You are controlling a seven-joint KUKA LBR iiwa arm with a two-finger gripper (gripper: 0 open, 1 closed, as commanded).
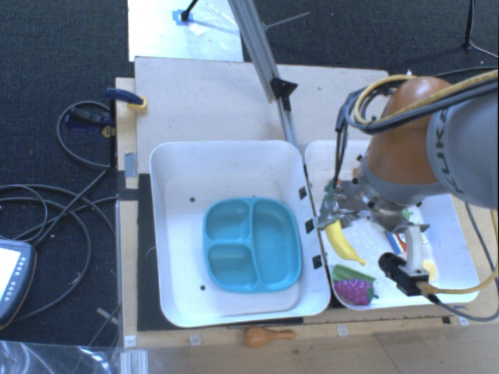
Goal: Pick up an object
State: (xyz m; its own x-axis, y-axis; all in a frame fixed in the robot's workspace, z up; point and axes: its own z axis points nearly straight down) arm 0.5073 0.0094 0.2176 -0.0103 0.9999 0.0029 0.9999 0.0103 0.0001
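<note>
So far you have nothing lifted. Nearest you, the grapes (353, 290) lie at the front of the right bin (460, 275), with the banana (343, 242) just behind them. The tool (337, 206) hangs low over the banana's far end, but you cannot tell its state from this view, and nothing visibly sits in it. Left of them, the blue tray (253, 245) rests in the left bin (175, 209). By my reading, the grasp and lift both remain.

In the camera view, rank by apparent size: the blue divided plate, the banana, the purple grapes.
1. blue divided plate, clearly largest.
2. banana and purple grapes: too alike to rank; the banana is longer but thinner.
</note>
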